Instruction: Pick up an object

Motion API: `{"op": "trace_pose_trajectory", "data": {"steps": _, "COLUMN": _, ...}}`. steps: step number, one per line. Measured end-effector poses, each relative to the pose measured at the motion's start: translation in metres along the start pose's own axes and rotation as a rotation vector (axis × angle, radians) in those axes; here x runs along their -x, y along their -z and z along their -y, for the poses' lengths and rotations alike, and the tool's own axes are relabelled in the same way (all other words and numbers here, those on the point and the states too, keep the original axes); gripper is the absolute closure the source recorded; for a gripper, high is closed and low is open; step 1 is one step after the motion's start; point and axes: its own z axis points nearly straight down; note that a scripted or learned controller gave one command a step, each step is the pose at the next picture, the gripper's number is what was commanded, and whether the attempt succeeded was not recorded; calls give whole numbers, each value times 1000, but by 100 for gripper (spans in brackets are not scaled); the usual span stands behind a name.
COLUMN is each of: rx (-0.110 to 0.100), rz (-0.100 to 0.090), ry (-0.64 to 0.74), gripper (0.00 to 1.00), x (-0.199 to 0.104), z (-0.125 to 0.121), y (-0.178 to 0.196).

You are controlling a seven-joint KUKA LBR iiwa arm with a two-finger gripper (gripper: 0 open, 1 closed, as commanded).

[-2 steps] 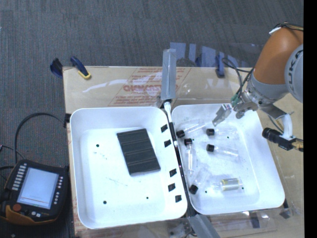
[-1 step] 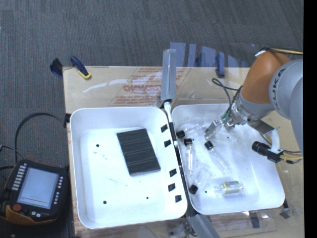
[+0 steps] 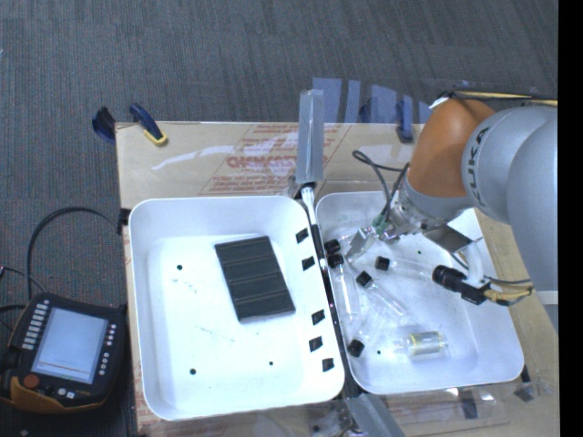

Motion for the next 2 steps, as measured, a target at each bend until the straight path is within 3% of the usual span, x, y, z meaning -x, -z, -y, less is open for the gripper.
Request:
{"op": "trace_pose_trajectory", "data": {"steps": 1, "rx": 2, "rz": 1, "ry": 16, "gripper": 0, "x": -7, "z": -11, "y": 7}}
{"op": "trace_pose_trajectory", "data": {"steps": 2, "rx": 1, "rz": 6, "ry": 11, "gripper": 100, "x": -4, "z": -10, "y": 18}}
